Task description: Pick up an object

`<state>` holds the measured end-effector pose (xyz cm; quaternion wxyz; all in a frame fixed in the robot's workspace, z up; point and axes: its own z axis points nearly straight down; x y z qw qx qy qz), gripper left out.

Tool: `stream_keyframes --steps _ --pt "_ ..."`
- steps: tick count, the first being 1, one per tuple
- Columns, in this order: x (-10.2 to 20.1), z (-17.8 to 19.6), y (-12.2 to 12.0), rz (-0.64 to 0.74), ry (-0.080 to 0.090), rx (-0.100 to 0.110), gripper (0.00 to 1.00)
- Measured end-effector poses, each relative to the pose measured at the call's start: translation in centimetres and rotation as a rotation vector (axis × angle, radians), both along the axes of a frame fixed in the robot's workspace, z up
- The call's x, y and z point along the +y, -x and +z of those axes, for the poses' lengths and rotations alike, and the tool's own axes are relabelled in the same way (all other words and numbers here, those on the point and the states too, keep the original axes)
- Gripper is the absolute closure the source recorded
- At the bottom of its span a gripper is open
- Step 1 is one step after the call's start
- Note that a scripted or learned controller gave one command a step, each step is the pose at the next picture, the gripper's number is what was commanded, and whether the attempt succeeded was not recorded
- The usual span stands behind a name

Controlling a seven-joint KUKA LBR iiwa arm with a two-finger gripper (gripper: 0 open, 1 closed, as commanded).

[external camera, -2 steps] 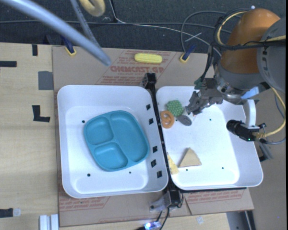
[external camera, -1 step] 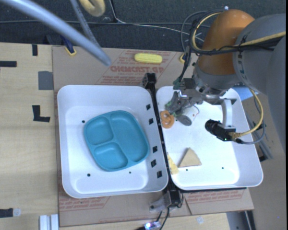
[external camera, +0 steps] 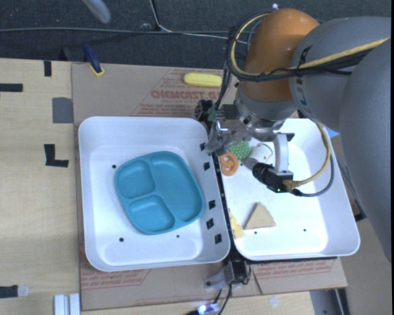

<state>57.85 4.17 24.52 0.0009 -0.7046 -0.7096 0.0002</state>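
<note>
In the right bin (external camera: pixel 328 241) lie a tan wedge-shaped piece (external camera: pixel 259 216), a small orange ring-like item (external camera: pixel 228 165) and a green object (external camera: pixel 241 151) near the bin's left wall. A small yellow piece (external camera: pixel 236 228) rests by the divider. My gripper (external camera: pixel 224 140) hangs over the right bin's upper left corner, just above the green and orange items. The wrist and its fittings hide the fingertips. The left bin (external camera: pixel 98 241) holds a blue divided plate (external camera: pixel 159 191).
A yellow banana-like object (external camera: pixel 202 79) lies on the cardboard behind the bins. A black cable and connector (external camera: pixel 270 176) loop from the wrist over the right bin. The large grey arm covers the upper right of the bench.
</note>
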Motion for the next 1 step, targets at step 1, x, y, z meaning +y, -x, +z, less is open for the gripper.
stream_keyframes --steps 1 --pt "5.04 -1.67 -1.05 -0.001 0.001 0.001 1.00"
